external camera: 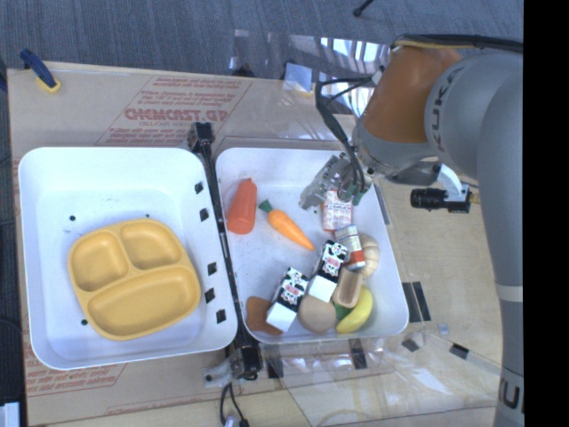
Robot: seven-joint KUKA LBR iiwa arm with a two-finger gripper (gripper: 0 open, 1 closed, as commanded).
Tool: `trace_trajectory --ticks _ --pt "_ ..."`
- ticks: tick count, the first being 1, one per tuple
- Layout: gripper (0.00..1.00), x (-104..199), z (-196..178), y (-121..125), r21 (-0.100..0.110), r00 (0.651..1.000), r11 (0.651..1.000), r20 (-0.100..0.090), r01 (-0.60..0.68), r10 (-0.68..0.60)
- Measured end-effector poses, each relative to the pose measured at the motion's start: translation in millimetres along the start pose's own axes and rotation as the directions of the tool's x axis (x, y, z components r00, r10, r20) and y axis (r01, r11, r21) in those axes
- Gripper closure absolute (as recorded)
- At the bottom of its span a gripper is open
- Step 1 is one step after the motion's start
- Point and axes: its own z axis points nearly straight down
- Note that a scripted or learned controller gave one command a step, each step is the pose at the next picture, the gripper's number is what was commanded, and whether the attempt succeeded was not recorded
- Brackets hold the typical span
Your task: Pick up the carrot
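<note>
Nearest the camera, along the front edge of the right bin [267, 163], sits a jumble: two small milk cartons [289, 297] with cow-patch print, a banana [358, 312], a tan egg-shaped thing [316, 314] and a brown piece in the corner. In the left bin [40, 238] lies a yellow divided plate [133, 277].

Further back, in the open middle of the right bin, the carrot [289, 227] lies flat on the white floor, its green top pointing up-left and its tip pointing down-right toward the cartons. An orange-red cylinder [242, 206] stands just beside its leafy end, apart from it.

The gripper [336, 188] hangs behind and to the right of the carrot, near a small red-and-white bottle [338, 212]; whether it is spread or closed I cannot tell (the wrist hides too much). To do this well, I would say it should shift left over the carrot's middle, turn to straddle the narrow body crosswise, and keep off the cylinder.

Beyond the bins lies printed cardboard sheeting [169, 105], a blue-and-yellow clamp [38, 71] at its corner, then grey carpet [178, 16].
</note>
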Motion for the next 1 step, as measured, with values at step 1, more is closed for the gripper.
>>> trace_trajectory --ticks 1 --pt "1.0 66.8 79.0 -3.8 0.0 0.949 0.949 -0.011 0.314 -0.314"
